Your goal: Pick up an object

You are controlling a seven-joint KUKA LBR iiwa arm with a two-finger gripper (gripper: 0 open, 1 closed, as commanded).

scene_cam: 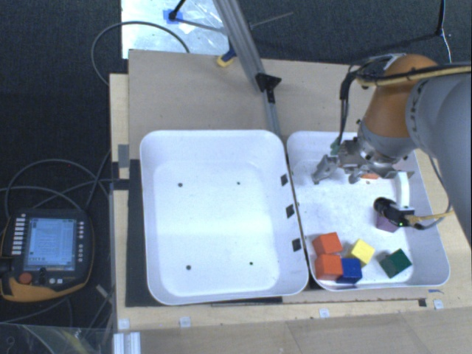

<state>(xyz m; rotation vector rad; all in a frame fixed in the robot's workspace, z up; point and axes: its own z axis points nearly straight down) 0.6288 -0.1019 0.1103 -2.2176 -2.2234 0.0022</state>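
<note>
My gripper point(338, 173) hangs over the upper part of the right bin point(429, 231), its two fingers spread open with only white bin floor between them. Below it, along the bin's front edge, lie two orange blocks point(327, 243), a yellow block point(362, 251), a blue block point(351, 269) and a green block point(396, 262). A purple object point(385, 223) sits to the gripper's lower right, near the white and black piece on the wrist. A small red-orange patch point(369, 175) peeks out beside the right finger.
The left bin point(214, 142) adjoins the right one, with black clips point(290, 210) along the shared wall. A grey pole point(247, 46) slants down to the bins' back edge. A teach pendant point(46, 251) with cables lies on the floor at far left.
</note>
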